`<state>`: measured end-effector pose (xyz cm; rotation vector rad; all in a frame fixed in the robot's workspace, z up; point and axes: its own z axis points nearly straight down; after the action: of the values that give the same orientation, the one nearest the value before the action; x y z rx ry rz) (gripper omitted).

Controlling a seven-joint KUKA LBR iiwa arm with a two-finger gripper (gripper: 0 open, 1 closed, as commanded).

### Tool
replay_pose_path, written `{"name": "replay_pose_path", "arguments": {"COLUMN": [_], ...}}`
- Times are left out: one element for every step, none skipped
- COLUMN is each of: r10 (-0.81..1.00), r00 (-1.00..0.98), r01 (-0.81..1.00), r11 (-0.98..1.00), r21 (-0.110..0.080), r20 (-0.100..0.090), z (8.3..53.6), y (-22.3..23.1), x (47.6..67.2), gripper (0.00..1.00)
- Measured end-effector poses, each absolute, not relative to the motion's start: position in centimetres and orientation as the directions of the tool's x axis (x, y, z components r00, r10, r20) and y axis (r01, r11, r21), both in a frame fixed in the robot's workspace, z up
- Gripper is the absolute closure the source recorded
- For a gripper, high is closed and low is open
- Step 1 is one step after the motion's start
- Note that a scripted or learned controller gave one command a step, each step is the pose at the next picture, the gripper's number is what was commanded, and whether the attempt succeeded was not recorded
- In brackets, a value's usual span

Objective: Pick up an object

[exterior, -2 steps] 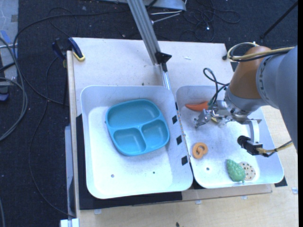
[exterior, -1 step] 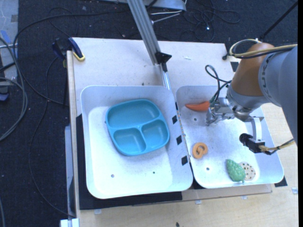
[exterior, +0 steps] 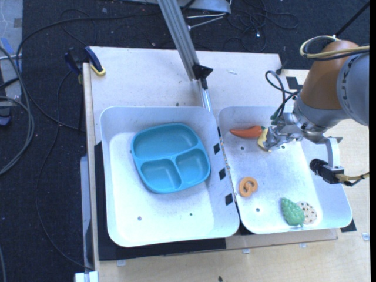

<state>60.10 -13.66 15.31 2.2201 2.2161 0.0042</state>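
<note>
In the right bin [exterior: 329, 184] an orange carrot [exterior: 245, 132] lies near the far left corner. My gripper [exterior: 271, 140] hangs low just to the right of the carrot's thick end, with a small yellow piece [exterior: 262, 138] showing at its left side. Whether that piece is held cannot be made out. An orange ring [exterior: 248, 187] lies mid-bin near the left wall. A green leafy piece [exterior: 291, 211] and a speckled cookie [exterior: 307, 212] rest side by side at the bin's near edge.
The left bin [exterior: 117, 210] holds a blue divided plate [exterior: 171, 157]. A slanted metal pole [exterior: 183, 37] runs down to the gap between the bins. The arm's orange band [exterior: 326, 78] and grey wrist hang over the right bin's far right corner.
</note>
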Motion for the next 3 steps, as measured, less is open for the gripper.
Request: {"name": "replay_pose_path", "arguments": {"r10": [1.000,1.000,1.000], "r00": [0.002,-0.002,-0.007], "r01": [1.000,1.000,1.000], "r11": [-0.002,0.002,0.007], "r21": [0.007,0.007,-0.001], "r20": [-0.002,-0.002,0.001], "z": [21.0,25.4,23.9], "y": [-14.4,-14.2,-8.8], "x": [59.6,59.7,59.9], "gripper": [1.00,1.00,1.00]}}
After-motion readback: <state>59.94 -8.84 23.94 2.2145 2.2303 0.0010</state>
